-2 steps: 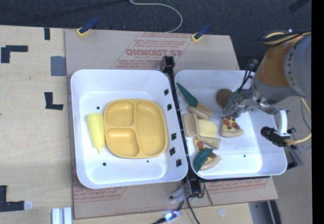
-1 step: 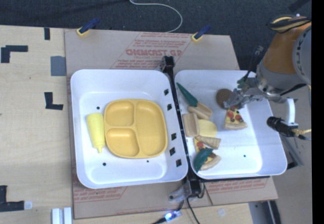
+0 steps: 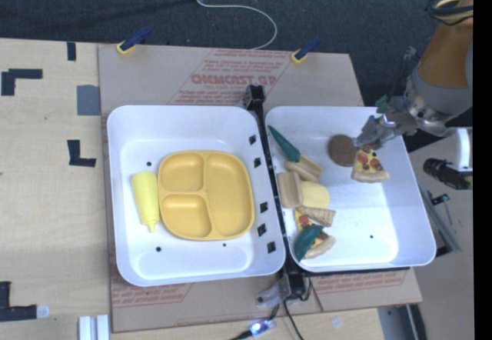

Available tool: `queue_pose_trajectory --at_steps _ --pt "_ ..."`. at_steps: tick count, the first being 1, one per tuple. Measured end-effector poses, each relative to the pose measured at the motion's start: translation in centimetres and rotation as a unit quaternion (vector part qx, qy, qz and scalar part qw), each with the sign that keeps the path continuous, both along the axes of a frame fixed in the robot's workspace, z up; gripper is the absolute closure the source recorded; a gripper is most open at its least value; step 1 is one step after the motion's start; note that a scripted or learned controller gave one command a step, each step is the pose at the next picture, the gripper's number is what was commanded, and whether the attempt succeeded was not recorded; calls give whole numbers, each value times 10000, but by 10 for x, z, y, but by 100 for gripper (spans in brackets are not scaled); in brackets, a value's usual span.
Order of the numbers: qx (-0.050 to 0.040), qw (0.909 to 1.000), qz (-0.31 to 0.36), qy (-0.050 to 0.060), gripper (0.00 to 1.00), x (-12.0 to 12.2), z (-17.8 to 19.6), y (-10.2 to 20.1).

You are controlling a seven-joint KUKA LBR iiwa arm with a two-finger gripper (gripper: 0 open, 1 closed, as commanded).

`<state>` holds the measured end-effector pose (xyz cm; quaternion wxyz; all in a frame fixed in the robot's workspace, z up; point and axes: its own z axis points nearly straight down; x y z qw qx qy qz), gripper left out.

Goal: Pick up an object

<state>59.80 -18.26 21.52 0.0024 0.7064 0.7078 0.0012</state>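
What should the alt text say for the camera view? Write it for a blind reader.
A robot arm's pincer hovers over a pizza slice beside a brown disc in the right bin, with more toy food piled along its left side. The left bin holds a yellow divided plate and a yellow bottle.

The one bit of print I can find is red lettering on the cardboard sheet (image 3: 231, 81) under the bins, along its far edge. It faces away from me, upside down, and is too blurred to read for certain. I see a big word with smaller lines beneath. Nothing else carries text I can read.
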Motion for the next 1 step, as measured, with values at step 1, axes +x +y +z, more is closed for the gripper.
queue_pose_trajectory --at_steps 1 --pt "9 10000 -5 28 100 0 9 1"
